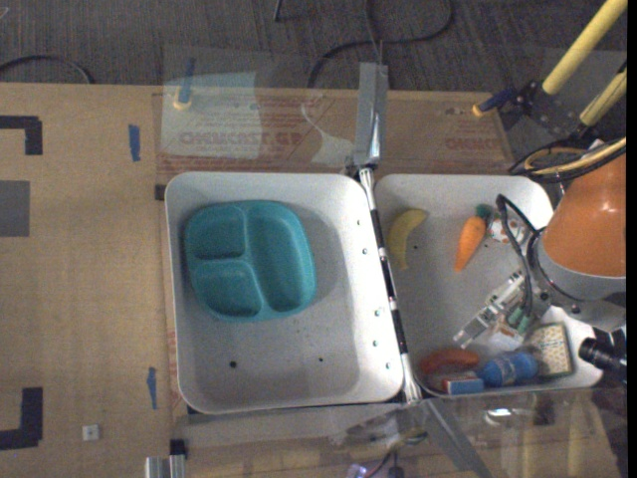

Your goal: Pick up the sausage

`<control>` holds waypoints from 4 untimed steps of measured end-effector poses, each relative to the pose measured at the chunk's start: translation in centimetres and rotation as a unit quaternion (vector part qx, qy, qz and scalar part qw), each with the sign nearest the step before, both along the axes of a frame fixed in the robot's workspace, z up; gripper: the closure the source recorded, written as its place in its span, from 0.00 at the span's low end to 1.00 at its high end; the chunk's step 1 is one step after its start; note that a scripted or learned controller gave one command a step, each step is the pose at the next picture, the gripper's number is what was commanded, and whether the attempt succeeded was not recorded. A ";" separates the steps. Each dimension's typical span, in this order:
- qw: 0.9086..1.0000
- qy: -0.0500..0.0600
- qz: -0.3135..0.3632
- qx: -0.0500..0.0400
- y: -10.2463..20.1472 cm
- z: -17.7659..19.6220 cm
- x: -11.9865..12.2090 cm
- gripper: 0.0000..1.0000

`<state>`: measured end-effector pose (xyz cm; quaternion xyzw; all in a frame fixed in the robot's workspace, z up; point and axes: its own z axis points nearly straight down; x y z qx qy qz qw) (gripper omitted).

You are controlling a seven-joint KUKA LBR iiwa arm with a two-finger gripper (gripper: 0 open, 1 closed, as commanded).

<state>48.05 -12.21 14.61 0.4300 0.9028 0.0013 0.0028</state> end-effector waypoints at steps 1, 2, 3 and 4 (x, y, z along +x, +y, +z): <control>1.000 0.001 -0.019 0.000 1.8 -2.3 1.8 0.00; 1.000 0.001 -0.008 -0.001 -1.2 0.7 0.0 0.00; 1.000 0.001 -0.030 -0.001 -7.8 0.3 -0.1 0.00; 0.998 -0.004 -0.065 0.000 2.6 -5.7 1.8 0.00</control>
